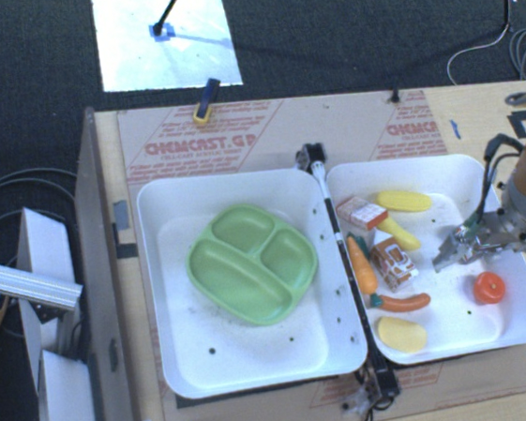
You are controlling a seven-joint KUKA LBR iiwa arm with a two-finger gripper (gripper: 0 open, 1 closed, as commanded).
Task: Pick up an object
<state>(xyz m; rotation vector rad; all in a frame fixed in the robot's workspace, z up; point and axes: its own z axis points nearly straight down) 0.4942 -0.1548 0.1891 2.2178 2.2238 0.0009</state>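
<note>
The gripper (445, 255) hung low at right of frame over the right bin (466, 170), apparently part open with nothing between its fingers. The tomato (488, 289) lay just below-right, other objects left; pick not yet made

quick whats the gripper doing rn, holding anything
Gripper: over the right bin, above and left of the tomato. Nothing visible between its tips; open or shut cannot be told.
</note>
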